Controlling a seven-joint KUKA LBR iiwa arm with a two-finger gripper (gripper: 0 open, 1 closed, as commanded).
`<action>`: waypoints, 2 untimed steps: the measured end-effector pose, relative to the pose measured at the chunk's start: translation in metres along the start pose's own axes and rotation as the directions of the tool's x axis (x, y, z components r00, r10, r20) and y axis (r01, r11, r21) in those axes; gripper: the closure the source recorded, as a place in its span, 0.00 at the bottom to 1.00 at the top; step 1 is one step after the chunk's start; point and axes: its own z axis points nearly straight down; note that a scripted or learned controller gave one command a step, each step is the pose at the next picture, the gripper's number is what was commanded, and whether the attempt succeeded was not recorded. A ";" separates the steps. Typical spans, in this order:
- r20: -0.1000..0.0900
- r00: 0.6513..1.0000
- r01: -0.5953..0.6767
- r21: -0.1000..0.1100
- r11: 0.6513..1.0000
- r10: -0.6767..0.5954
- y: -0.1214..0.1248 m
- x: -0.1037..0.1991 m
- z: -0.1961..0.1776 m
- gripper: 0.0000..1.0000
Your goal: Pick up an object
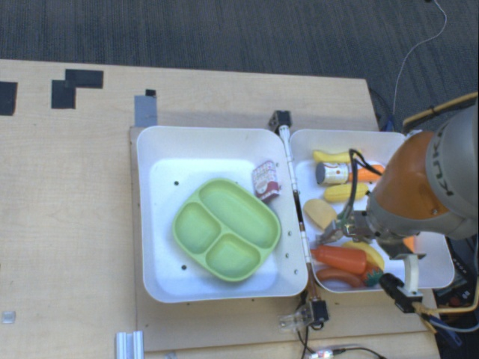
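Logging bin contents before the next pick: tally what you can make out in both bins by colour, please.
Green: 1, divided plate
Red and white: 1, small packet
Yellow: 3, visible pieces
Tan: 1, rounded piece
Red-orange: 2, long pieces
Silver: 1, can
Total: 9; the arm hides more.

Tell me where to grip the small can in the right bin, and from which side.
Grip the can across its round body, coming from above. It lies on its side, long axis roughly left-right, so probably close the gripper across its width. A yellow banana-like piece sits just behind and corn just in front: clearance looks tight.
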 end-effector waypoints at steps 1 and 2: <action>-0.001 1.000 0.003 -0.006 1.000 -0.003 0.003 0.001 -0.011 1.00; -0.001 1.000 0.003 -0.005 1.000 -0.003 0.002 0.001 -0.011 0.00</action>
